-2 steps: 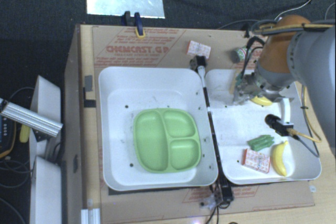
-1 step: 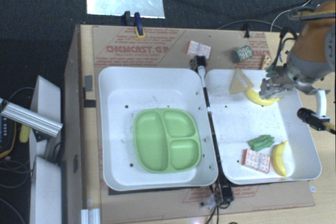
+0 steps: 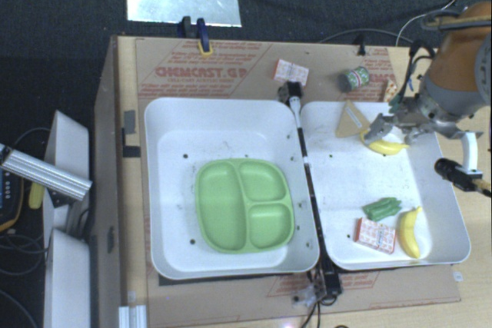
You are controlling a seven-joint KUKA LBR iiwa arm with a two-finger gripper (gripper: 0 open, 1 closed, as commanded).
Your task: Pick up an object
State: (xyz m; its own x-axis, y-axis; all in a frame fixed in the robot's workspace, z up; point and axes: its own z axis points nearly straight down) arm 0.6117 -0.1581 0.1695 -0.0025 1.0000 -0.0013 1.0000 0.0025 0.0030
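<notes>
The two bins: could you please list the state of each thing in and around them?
Green plate: flat in left bin.
Upper banana: right bin, under the hand.
Lower banana: lying by front rim.
Green toy: lying loose.
Card: flat beside lower banana.
Can: outside bins, on its side.

Arm [image 3: 461, 65] bent low, pincer [image 3: 393, 130] down

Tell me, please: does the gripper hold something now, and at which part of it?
It cannot be told. The gripper sits directly over a yellow banana in the right bin, but no grasp shows.
</notes>
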